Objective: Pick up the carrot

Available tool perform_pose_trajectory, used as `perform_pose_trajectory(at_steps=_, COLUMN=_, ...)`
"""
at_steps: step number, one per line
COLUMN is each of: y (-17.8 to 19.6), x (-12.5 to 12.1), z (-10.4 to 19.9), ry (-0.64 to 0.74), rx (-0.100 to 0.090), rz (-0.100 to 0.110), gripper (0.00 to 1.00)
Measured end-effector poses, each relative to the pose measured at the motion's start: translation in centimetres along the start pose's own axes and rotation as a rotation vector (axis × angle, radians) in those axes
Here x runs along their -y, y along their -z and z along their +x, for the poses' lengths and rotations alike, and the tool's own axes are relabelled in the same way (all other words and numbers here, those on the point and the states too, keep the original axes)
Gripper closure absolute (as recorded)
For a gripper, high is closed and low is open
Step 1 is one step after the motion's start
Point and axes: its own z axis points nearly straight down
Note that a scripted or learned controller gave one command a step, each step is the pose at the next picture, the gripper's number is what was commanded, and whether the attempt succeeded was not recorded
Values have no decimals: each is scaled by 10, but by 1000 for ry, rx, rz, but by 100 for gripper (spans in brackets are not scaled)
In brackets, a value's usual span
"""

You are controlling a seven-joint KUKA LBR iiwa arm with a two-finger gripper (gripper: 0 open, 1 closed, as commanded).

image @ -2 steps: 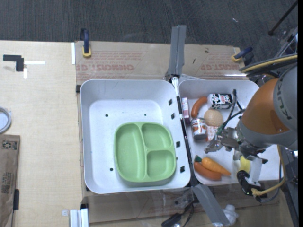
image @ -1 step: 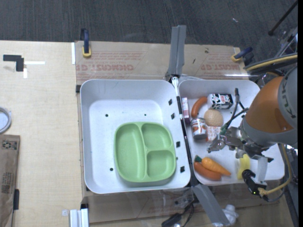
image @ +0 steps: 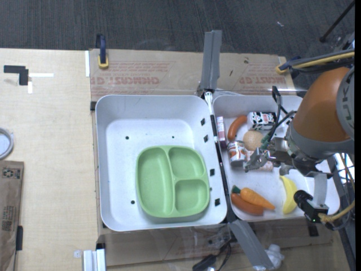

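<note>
The carrot (image: 255,197), orange with a green top at its left end, lies near the front of the right bin (image: 333,205), pointing right. My gripper (image: 252,161) hangs over the middle of that bin, a short way behind the carrot and apart from it. Nothing shows in its grasp. The arm's orange band (image: 324,109) covers the bin's right part.
An orange-red piece (image: 246,206) lies against the carrot's front side, and a banana (image: 289,194) is to its right. A tan ball (image: 252,139), a small can (image: 236,151), an orange sausage shape (image: 237,127) and a black-and-white carton (image: 262,119) crowd behind the gripper. The left bin (image: 113,151) holds a green divided plate (image: 172,180).
</note>
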Motion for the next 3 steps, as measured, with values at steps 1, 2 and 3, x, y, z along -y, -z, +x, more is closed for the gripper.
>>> perform_pose_trajectory(at_steps=1, y=-101, x=-3, z=-31, ry=-3, rx=-1, rz=3, gripper=0)
perform_pose_trajectory(at_steps=2, y=-101, x=-3, z=-31, ry=-3, rx=-1, rz=3, gripper=0)
perform_pose_trajectory(at_steps=3, y=0, x=-2, z=-15, ry=122, rx=0, rz=0, gripper=0)
